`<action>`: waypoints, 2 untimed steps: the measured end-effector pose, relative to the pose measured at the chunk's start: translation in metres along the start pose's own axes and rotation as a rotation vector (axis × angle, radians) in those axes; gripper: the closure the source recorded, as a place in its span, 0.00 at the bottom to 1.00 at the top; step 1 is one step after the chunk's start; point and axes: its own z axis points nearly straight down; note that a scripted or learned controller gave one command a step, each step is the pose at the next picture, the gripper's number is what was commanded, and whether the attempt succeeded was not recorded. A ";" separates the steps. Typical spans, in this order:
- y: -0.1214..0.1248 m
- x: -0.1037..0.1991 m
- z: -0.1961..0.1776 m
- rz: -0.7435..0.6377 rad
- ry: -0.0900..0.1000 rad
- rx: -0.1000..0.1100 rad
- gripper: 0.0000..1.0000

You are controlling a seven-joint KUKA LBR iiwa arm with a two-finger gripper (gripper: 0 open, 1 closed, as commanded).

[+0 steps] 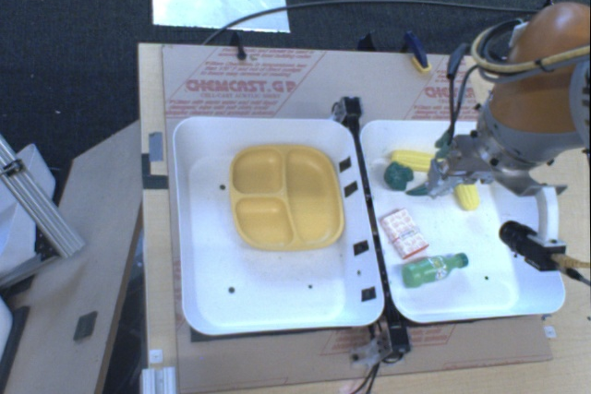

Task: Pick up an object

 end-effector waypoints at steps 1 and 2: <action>0.002 0.051 0.002 0.000 0.000 0.000 1.00; 0.000 0.102 0.029 0.001 0.001 0.003 1.00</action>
